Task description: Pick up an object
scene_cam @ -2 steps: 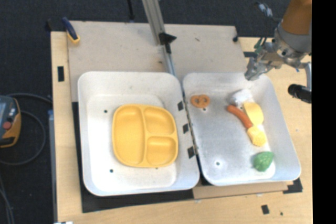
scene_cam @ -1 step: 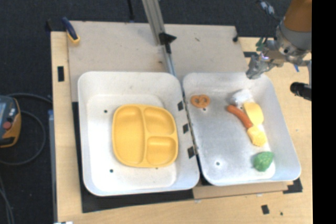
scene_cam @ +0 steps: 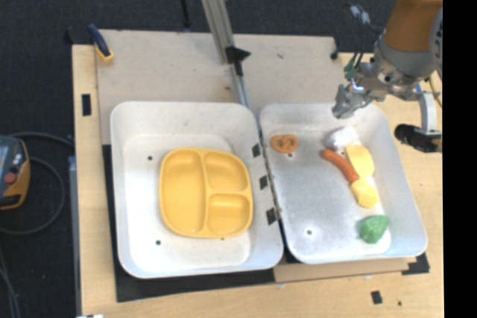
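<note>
We see the gripper (scene_cam: 347,105) over the right bin's (scene_cam: 313,234) far edge, jaw state impossible to tell, just above a white piece (scene_cam: 343,136) crowded by a carrot (scene_cam: 340,164); a descent might nudge both.
</note>
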Controlling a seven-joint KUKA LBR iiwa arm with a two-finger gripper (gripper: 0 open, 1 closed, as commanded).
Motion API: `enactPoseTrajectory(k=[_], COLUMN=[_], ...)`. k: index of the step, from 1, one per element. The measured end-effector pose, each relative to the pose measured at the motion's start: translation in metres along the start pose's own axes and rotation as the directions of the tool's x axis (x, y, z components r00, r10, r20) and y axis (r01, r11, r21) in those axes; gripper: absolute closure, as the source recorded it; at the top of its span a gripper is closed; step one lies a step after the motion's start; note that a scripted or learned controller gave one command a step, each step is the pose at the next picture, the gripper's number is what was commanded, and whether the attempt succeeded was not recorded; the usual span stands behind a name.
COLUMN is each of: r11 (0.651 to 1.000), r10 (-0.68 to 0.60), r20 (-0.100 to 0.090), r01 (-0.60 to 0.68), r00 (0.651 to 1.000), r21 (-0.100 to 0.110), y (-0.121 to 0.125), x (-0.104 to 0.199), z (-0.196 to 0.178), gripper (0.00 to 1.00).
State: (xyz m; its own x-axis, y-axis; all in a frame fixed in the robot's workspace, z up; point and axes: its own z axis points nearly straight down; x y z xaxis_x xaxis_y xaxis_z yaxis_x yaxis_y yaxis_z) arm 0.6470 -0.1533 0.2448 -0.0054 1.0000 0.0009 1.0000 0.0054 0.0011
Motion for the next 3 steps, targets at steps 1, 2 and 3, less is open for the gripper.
enactPoseTrajectory(k=[1, 2, 3], r11=[1.000, 1.000, 1.000], r10=[0.000, 0.000, -0.003], r20=[0.000, 0.000, -0.001], r01=[0.000, 0.000, 0.003], r00=[1.000, 1.000, 1.000], r21=[0.002, 0.002, 0.001], y=[-0.015, -0.034, -0.044], x=[0.050, 0.100, 0.159], z=[0.010, 0.019, 0.017], gripper=[1.00, 1.00, 1.00])
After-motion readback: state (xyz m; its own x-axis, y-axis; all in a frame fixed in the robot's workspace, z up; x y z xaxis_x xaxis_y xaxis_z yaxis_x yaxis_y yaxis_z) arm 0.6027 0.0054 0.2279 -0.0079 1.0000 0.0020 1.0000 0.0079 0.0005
